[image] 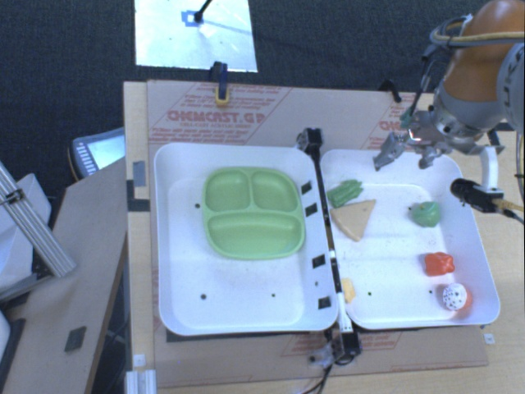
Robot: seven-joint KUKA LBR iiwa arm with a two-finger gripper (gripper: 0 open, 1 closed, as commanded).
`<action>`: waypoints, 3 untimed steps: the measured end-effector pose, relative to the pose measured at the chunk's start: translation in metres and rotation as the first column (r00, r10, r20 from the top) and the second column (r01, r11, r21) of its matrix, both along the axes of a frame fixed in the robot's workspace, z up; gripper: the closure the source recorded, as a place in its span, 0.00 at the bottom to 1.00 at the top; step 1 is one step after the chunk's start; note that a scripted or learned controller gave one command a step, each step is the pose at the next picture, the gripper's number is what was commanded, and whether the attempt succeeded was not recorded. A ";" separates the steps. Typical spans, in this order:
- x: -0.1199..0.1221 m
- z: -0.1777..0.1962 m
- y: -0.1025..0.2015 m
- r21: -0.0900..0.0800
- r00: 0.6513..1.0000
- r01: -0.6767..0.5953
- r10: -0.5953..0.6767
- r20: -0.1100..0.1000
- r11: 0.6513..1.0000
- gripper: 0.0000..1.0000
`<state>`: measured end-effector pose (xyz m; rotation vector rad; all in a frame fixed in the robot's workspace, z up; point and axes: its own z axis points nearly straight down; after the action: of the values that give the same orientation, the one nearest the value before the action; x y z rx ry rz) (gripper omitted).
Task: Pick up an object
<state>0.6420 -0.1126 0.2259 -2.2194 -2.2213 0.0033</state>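
Gripper (408, 151) at right bin's (472, 257) 12 o'clock rim, fingers apart, holding nothing; green toy (344, 192) toward its 7 o'clock.

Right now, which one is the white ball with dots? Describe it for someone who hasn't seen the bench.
Start at the right-hand shallow white bin and go to its near right corner. The small white ball with dark dots sits there, just below the red lumpy toy; it alone is white and speckled.
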 end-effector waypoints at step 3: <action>0.008 -0.104 -0.009 -0.001 1.000 -0.001 0.001 0.007 1.000 1.00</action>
<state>0.6498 -0.1216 0.1219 -2.2221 -2.2260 -0.0036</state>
